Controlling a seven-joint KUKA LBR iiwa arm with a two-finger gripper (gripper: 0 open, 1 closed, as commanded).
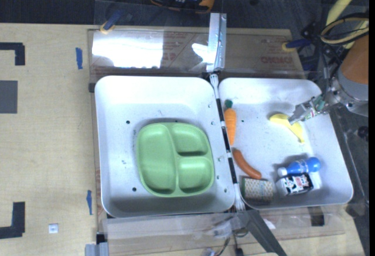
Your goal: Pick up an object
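1. The arm (357,67) comes in at the right edge of the frame, and its gripper (309,109) is low over the upper right part of the right bin (334,190).
2. The gripper tip is just beside a yellow banana (288,122), maybe touching its upper end; I cannot tell if the jaws are released or clenched, they are too small here.
3. Nothing is lifted: the banana lies on the bin floor.
4. Other things in this bin: a carrot (230,124) along the left wall, a sausage (246,164) below it, a sponge (257,188) and a small bottle with a blue cap (299,177) at the bottom.
5. The left bin (111,108) holds a green divided plate (174,158).
6. I judge the task is at the reaching step; gripping and raising are left.
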